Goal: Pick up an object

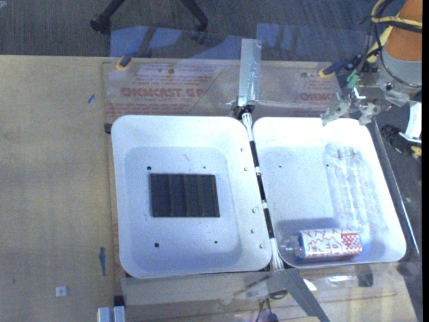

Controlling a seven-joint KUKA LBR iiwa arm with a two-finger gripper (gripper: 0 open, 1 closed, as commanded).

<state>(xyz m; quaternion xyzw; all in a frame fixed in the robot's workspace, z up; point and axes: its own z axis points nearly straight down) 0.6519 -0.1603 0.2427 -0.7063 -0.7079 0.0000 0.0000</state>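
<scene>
1. Overhead, two white bins sit side by side on the bench: the left bin and the right bin, touching along a shared middle seam.
2. On the left bin's floor lies a dark ribbed rectangular pad, flat and near the centre.
3. Inside the right bin a clear plastic bottle lies along the right side, running from the far end toward the near end.
4. At that bin's near edge a can with a red-and-white pattern lies on its side, just beside the lower end of the bottle.
5. Above the right bin's far right corner hangs the gripper, well apart from both objects, holding nothing; whether it is spread or closed I cannot tell.
6. Behind it, the arm's orange band shows at the upper right.
</scene>
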